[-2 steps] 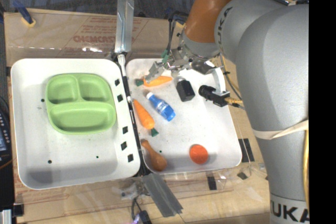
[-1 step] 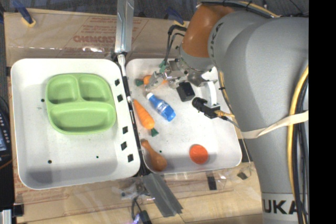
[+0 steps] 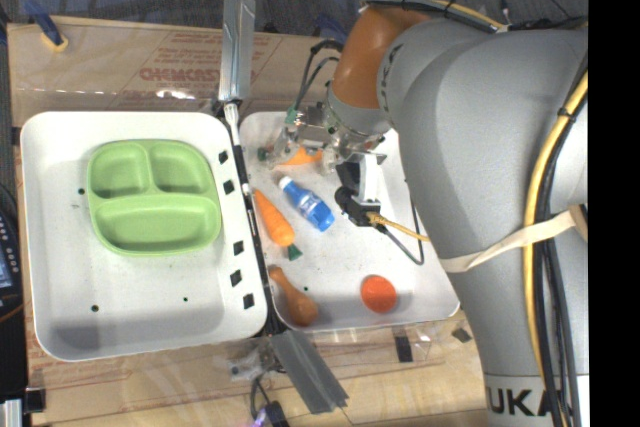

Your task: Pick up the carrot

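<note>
1. Jaw state cannot be told: the gripper [image 3: 318,137] is seen at the far end of the right bin [image 3: 425,300], but its tips are masked by the wrist and cables.
2. An orange item [image 3: 300,156] is noted directly beneath the gripper; what it is cannot be made out, and no grasp on it can be confirmed.
3. The carrot [image 3: 273,218] is found lying on the floor of the right bin, close to the divider between the bins, its narrow end pointed toward the far side. It is apart from the gripper.
4. A blue and white bottle [image 3: 306,203] is recorded just right of the carrot, lying at a slant.
5. A brown pear-shaped item [image 3: 292,299] is recorded at the near left corner of the right bin.
6. An orange ball [image 3: 378,293] is recorded near the front wall of that bin.
7. A green divided plate [image 3: 153,196] is recorded in the left bin [image 3: 60,315].
</note>
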Motion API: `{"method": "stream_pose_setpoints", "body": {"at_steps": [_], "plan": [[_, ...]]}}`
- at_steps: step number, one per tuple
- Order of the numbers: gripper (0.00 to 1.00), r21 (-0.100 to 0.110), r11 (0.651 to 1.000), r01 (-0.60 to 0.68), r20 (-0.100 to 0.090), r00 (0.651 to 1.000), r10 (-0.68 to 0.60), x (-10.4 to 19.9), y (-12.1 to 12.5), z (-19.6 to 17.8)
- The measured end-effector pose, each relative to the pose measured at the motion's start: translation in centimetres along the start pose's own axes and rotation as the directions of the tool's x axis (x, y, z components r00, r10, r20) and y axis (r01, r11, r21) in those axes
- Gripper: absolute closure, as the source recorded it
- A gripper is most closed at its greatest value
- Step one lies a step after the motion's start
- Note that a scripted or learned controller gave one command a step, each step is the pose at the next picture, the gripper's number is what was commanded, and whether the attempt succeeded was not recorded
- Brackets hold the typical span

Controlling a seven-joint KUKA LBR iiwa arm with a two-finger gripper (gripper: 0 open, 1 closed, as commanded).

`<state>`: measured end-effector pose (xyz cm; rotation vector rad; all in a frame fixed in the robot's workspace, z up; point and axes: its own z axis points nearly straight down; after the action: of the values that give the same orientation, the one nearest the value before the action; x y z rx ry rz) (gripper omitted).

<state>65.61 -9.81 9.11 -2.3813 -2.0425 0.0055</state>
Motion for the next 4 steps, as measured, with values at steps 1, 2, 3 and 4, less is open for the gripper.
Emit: {"method": "stream_pose_setpoints", "body": {"at_steps": [1, 2, 3, 4], "plan": [[0.0, 0.01, 0.96, -0.281, 0.001, 0.96, 0.281, -4.7, 0.5, 0.1], [0.0, -0.005, 0.994, -0.109, 0.0, 0.994, 0.109, -2.2, 0.4, -4.6], [0.0, -0.01, 0.996, -0.094, -0.005, 0.996, 0.094, -7.2, 1.6, -0.9], [0.0, -0.007, 0.979, 0.204, 0.002, 0.979, -0.204, -9.6, 1.6, -5.1]]}}
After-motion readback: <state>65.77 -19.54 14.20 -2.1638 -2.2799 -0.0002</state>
